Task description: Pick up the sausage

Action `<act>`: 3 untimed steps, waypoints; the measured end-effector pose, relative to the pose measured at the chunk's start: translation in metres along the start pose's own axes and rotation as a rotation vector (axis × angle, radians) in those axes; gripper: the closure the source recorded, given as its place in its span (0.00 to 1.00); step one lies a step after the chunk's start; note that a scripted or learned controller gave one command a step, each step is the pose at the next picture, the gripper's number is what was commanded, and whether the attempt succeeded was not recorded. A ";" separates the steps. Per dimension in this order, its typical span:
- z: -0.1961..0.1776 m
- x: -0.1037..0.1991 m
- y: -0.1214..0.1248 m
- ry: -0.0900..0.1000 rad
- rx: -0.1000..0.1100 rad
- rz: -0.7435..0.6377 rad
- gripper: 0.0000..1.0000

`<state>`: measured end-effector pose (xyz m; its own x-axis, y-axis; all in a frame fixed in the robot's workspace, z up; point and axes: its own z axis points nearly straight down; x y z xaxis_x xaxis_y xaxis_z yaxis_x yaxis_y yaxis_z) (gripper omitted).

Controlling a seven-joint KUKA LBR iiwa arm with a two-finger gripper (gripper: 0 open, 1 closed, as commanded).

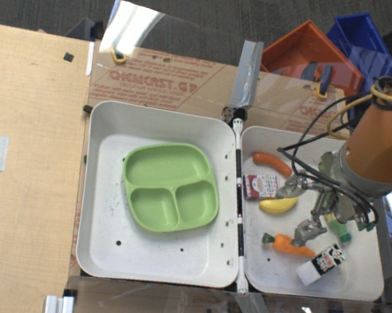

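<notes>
Sausage (272, 162) untouched near back edge of right bin (374, 287), beside milk carton (258, 188) and banana (278, 204). Gripper (308, 229) above carrot (292, 245) toward front edge; finger state impossible to tell. Reach and grasp all left.

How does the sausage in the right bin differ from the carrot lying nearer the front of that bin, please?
The orange-red sausage is plain at both ends; the orange toy carrot has a green top at its left end. The sausage lies near the back of the right white bin, left of the pincer; the carrot lies near the front, just below it. Both are slim, elongated and lie flat.
</notes>
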<state>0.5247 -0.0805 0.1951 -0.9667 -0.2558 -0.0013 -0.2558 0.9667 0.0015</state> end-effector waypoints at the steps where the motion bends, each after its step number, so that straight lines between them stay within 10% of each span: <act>1: 0.104 0.012 -0.021 0.000 0.000 -0.062 0.00; 2: 0.103 -0.010 -0.016 -0.002 0.001 -0.103 0.00; 3: 0.103 0.036 -0.001 0.000 0.000 -0.176 0.00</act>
<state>0.4898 -0.0908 0.0917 -0.9071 -0.4208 -0.0015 -0.4208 0.9071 0.0016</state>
